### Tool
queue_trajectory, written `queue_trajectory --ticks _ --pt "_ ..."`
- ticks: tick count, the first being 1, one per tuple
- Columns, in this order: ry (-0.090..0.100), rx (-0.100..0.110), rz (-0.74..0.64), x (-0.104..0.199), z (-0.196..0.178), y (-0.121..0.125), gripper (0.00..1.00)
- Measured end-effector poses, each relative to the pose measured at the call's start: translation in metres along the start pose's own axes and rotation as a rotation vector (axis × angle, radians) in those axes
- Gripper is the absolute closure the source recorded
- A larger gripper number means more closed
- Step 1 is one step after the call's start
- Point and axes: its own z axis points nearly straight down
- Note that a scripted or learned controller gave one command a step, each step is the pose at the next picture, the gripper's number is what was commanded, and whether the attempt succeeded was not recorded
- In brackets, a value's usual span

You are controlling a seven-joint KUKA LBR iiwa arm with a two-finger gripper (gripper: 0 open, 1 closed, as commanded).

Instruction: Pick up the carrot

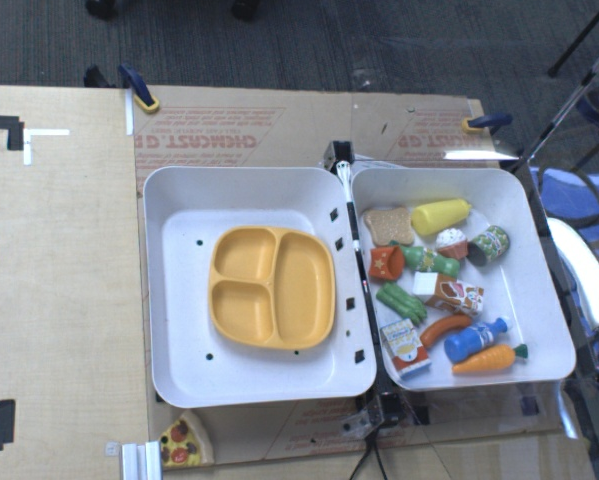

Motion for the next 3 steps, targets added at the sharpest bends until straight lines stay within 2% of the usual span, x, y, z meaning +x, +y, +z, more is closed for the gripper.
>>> queue_trajectory --ticks 1,2,3 --pt "-0.004 0.001 -0.003 -0.0005 -0.0084 0.0024 1.00" --pt "-0.003 0.001 -0.004 -0.0003 -0.0083 0.0025 0.00" --pt "-0.007 0.001 -0.006 -0.0010 -0.0169 0.0048 1.00"
